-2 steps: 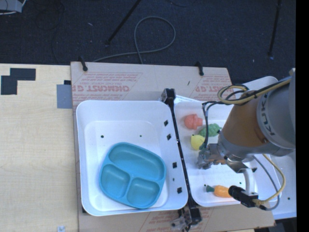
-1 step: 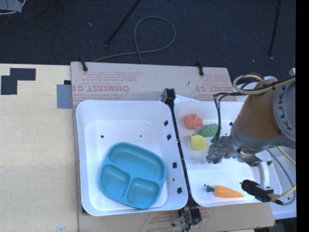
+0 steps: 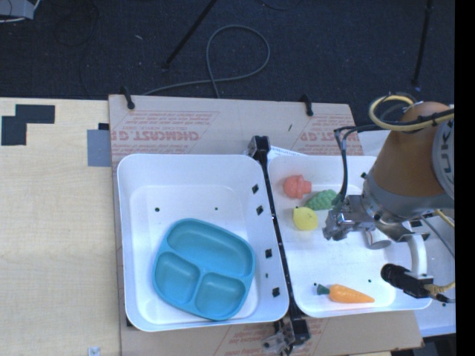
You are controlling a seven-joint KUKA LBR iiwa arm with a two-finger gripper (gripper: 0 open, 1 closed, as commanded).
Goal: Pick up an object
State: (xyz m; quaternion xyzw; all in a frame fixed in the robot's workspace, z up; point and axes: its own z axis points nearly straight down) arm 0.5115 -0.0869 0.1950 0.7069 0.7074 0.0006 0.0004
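In the right bin (image 3: 349,265) lie a pink-orange toy (image 3: 296,186), a green leafy toy (image 3: 323,199), a yellow lemon-like toy (image 3: 304,218) and an orange carrot (image 3: 349,294) near the front wall. My gripper (image 3: 335,228) hangs low over the middle of this bin. It is just right of the yellow toy and just below the green one. Nothing shows held in it.
The left bin (image 3: 141,199) holds a blue divided plate (image 3: 203,268). A black divider (image 3: 271,228) with clips runs between the two bins. Bare bin floor lies between the gripper and the carrot. The arm's orange band (image 3: 408,154) covers the right bin's far right side.
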